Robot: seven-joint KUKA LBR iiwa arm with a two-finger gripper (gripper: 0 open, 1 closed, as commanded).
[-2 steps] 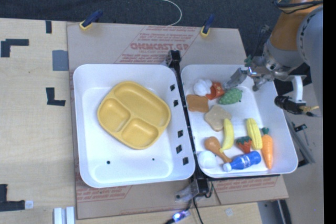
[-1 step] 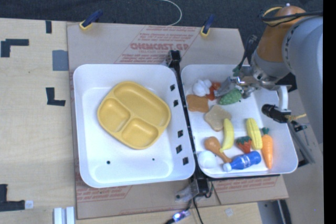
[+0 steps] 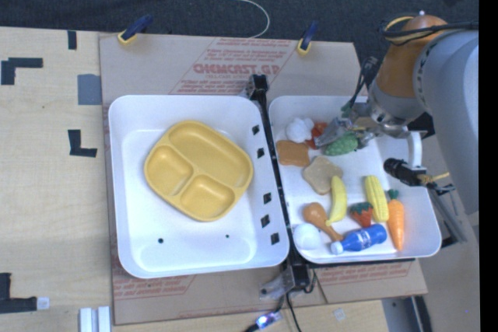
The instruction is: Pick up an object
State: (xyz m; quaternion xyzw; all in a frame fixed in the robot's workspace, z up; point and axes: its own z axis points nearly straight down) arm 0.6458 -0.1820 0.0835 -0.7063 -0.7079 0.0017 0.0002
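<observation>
My gripper [image 3: 347, 130] is low over the far part of the right bin [image 3: 420, 249], reaching in from the right. Right beneath it lies a green toy vegetable [image 3: 341, 145]; whether the gripper touches or holds it is hidden by the gripper body. A white egg-like piece [image 3: 298, 128] and a small red piece [image 3: 318, 133] lie just left of it. Nearer the front are a toast slice [image 3: 320, 174], a banana [image 3: 337, 199], a corn cob [image 3: 376, 197], a carrot [image 3: 397, 224], a drumstick [image 3: 318, 217] and a blue bottle [image 3: 362, 239].
A yellow divided plate [image 3: 198, 169] lies in the left bin [image 3: 124, 245]. A brown bread piece [image 3: 292, 154] sits against the right bin's left wall. The black divider [image 3: 268, 167] runs between the bins. A black fitting [image 3: 405, 171] hangs from the arm over the right bin's edge.
</observation>
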